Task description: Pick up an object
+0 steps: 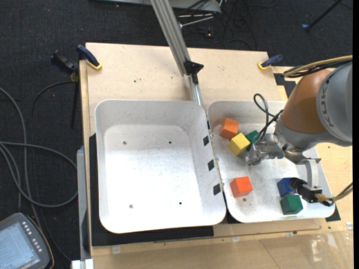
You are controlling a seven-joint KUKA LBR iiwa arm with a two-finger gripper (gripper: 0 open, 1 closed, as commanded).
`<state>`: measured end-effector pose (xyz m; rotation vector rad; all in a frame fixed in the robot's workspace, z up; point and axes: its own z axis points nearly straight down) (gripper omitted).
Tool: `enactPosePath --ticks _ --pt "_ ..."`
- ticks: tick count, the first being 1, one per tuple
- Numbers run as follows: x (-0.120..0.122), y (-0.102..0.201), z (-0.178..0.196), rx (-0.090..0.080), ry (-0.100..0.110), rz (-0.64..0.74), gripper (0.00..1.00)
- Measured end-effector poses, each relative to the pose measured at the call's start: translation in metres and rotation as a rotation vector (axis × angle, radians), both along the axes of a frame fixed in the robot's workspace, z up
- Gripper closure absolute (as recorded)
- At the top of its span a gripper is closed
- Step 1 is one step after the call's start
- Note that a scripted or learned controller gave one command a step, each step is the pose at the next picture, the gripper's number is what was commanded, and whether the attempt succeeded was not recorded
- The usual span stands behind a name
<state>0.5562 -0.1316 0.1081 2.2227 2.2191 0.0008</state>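
The right bin (255, 213) holds several blocks. An orange block (229, 127) and a yellow block (239, 144) lie near its upper left, with a green piece (252, 136) just to their right. A red-orange cube (242, 186) sits lower in the bin. At the lower right a blue block (286, 185) rests beside a green cube (291, 204). My gripper (256, 153) hangs low over the bin, just right of the yellow block and next to the green piece. Nothing is visibly between its fingers.
The left bin (106, 150) stands beside the right one, sharing a middle wall. A metal pole (171, 29) slants down from the top to the bins' junction. Clamps (88, 58) sit at the bench's back corners, and cables trail on the floor at left.
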Motion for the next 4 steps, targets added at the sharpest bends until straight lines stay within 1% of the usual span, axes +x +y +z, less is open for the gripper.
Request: enactPosePath --ticks 1,2,3,4 --pt "-0.006 0.006 0.05 -0.001 -0.005 0.004 1.0" --pt "-0.004 0.006 0.097 -0.001 -0.005 0.004 1.0" --pt "0.009 0.064 0.112 0.002 -0.002 0.01 1.0" --pt "0.027 0.12 0.106 0.002 -0.001 0.011 1.0"
